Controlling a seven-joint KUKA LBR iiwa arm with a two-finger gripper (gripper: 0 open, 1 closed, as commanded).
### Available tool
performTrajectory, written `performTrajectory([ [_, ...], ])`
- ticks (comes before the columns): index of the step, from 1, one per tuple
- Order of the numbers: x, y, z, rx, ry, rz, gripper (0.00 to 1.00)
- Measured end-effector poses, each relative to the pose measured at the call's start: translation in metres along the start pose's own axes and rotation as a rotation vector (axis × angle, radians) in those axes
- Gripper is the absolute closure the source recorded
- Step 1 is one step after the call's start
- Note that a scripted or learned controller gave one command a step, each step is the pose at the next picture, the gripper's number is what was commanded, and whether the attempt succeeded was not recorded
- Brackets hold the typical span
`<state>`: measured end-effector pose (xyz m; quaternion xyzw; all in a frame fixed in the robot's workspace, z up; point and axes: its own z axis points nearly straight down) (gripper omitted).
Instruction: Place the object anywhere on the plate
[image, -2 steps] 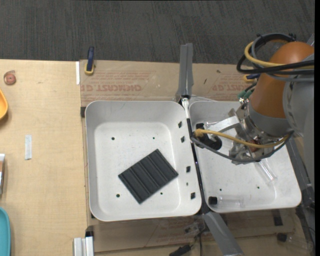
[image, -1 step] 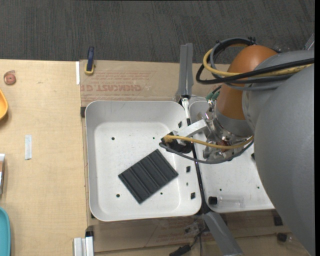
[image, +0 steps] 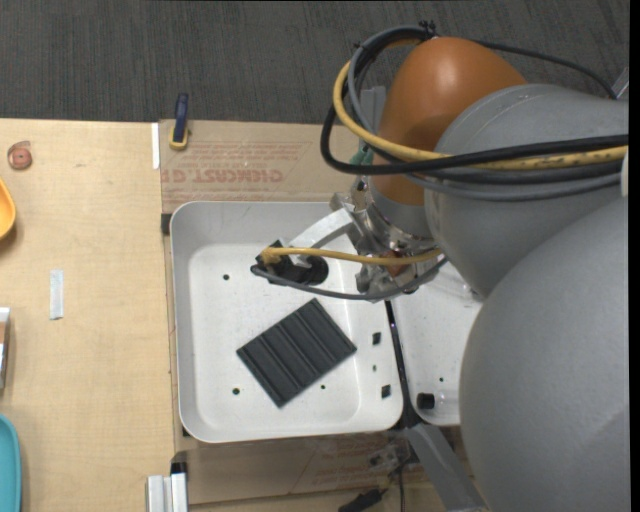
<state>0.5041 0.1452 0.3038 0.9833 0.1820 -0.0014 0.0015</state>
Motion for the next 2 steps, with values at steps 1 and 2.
performTrajectory([
  [1,0.000,-0.039,0.000,0.000,-0.004,-0.542,1.00],
  [2,0.058,-0.034,-0.010,0.000,-0.002,-0.644,1.00],
])
